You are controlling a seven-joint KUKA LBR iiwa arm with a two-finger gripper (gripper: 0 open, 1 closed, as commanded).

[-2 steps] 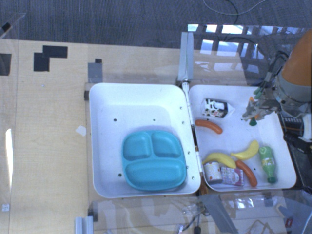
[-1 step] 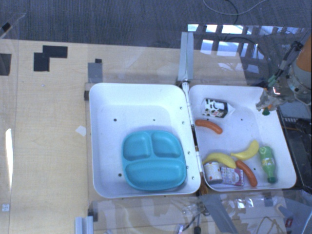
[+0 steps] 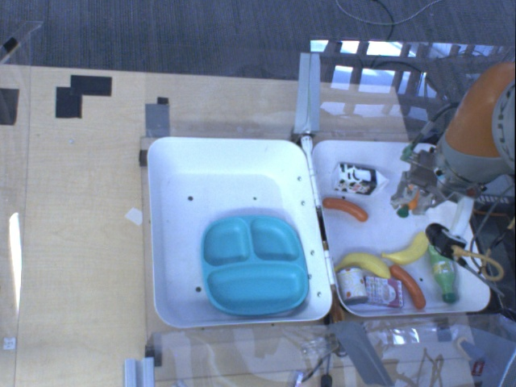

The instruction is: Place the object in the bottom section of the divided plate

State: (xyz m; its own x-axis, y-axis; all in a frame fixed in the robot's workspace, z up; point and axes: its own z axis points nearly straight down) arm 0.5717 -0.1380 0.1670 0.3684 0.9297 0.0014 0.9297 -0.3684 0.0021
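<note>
While the arm reaches in over the right-hand bin (image 3: 481, 301), its tool (image 3: 411, 200) hangs low above the bin's upper middle, and something small and orange-green seems to sit between its tips, though from where I stand I cannot tell whether the tool is closed on it or merely above it, nor how wide it stands. Just beside the tool, toward the plate side, lies a sausage (image 3: 345, 209), and a little beyond it a black-and-white carton (image 3: 356, 178). Nearer the viewer from the tool lie two bananas (image 3: 385, 258), a second sausage (image 3: 409, 286), a can (image 3: 351, 284), a pink packet (image 3: 384, 292) and a green bottle (image 3: 443, 276). The blue divided plate (image 3: 255, 264) rests well away from the tool, in the left bin (image 3: 169, 216), and all three of its sections look bare, the wide bottom one included. By my reckoning the task is barely begun: picking, carrying across and setting down all remain.
</note>
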